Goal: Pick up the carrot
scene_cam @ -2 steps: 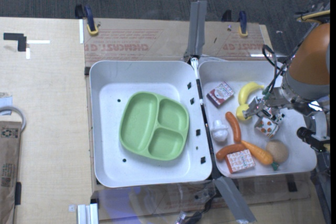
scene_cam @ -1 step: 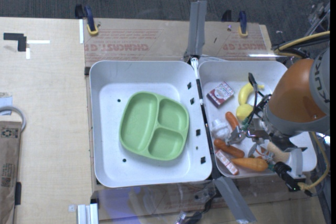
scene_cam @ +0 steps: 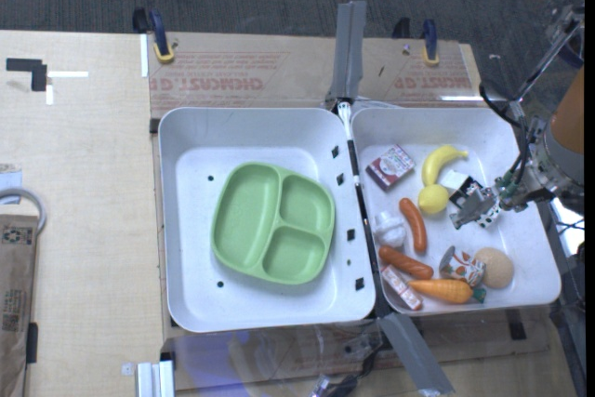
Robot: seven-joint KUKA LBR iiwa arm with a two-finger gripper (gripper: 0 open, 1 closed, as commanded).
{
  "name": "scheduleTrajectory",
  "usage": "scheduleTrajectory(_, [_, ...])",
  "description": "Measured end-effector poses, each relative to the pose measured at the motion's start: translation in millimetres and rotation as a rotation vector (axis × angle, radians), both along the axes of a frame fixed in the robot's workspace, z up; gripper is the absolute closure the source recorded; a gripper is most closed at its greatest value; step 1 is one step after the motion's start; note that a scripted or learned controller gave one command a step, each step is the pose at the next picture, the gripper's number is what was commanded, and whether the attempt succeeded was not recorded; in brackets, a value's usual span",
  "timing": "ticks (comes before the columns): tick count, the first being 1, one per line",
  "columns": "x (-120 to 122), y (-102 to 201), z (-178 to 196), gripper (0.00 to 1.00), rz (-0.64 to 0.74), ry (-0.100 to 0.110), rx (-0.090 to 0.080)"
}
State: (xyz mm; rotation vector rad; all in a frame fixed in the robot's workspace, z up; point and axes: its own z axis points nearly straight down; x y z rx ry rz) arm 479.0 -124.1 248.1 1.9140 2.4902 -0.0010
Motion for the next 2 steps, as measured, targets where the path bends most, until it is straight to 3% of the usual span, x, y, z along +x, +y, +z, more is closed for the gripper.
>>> scheduleTrajectory(1, [-1, 44, -58, 0.0, -0.266, 0.003, 0.001])
scheduleTrajectory(2, [-2, 29, -158, 0.0, -0.362, 0.004, 0.001])
